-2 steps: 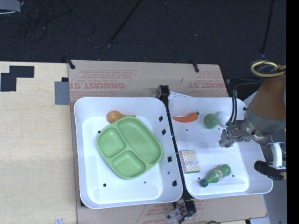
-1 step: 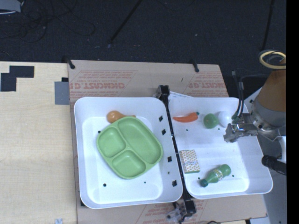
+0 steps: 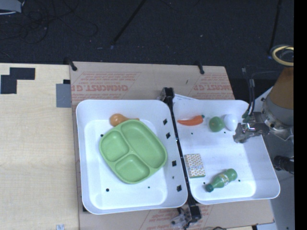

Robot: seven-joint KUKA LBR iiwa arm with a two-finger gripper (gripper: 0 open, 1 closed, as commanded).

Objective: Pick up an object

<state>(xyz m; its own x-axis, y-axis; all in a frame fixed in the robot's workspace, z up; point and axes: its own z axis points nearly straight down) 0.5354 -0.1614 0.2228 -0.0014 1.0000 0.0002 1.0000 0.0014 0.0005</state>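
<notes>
The right bin [image 3: 259, 176] holds an orange carrot [image 3: 190, 121], a green ball [image 3: 216, 123], a white ball [image 3: 230, 121], a small patterned card [image 3: 194, 165] and a green bottle [image 3: 221, 180] lying on its side. My gripper [image 3: 241, 133] hangs over the right bin's far right side, just right of the white ball and a little nearer the camera. Nothing shows between its fingers. The left bin [image 3: 91, 166] holds a green divided plate [image 3: 133, 150] with an orange object [image 3: 117, 119] peeking out behind it.
A black divider [image 3: 173, 147] runs between the two bins. Both bins rest on a cardboard sheet [image 3: 134, 80] on the light wooden bench. The arm's orange band [image 3: 285, 87] and grey wrist stand at the right edge.
</notes>
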